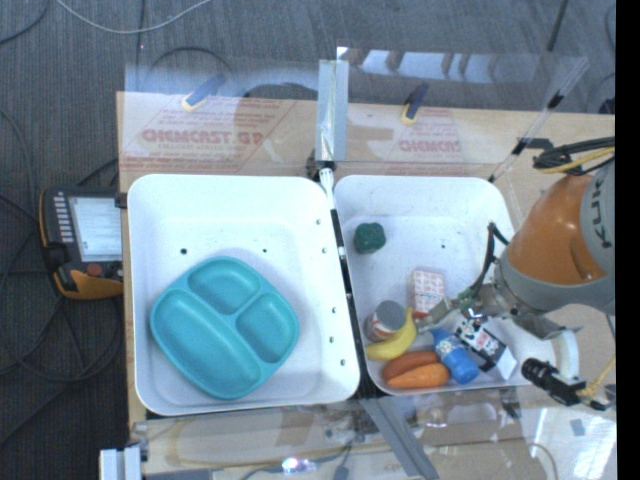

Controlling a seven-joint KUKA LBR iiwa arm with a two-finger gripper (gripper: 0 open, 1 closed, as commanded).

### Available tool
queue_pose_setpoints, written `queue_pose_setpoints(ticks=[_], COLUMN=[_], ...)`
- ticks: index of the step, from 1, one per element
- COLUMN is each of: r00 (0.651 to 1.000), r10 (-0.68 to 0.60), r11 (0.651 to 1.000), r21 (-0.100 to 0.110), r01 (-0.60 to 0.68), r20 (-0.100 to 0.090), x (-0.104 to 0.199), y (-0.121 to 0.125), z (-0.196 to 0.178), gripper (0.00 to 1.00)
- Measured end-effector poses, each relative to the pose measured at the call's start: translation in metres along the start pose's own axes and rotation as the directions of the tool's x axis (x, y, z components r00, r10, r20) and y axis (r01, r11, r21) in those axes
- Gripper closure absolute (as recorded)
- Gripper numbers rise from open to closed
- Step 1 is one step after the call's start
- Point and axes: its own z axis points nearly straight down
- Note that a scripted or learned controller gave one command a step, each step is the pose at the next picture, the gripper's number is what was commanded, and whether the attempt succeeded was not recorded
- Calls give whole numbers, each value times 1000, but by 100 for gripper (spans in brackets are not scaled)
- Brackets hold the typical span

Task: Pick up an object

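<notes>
The right bin (440, 200) holds several objects. A dark green lump (370, 236) lies alone near its back left. At the front sit a pink-and-white carton (427, 289), a small tin (386, 320), a yellow banana (395, 342), two orange carrot-like pieces (417, 370) and a blue bottle (457, 359). My gripper (464, 320) is low in this bin's front right, just right of the carton and above the blue bottle. The arm's grey and orange wrist (560, 248) covers the bin's right side.
A teal divided plate (225, 326) lies in the left bin (150, 200). A clear upright panel (330, 108) stands behind the seam between the bins. A handheld controller (80, 243) rests off the bench at the left. Cables run along the right edge.
</notes>
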Motion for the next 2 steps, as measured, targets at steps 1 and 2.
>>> queue_pose_setpoints(ticks=[1,2], r00=[1000,1000], r10=[1,1], r11=[1000,1000], r21=[-4,0], r01=[-1,-1], r20=[5,3], x=[-2,-2], y=[2,1], z=[-8,-7], gripper=[100,0])
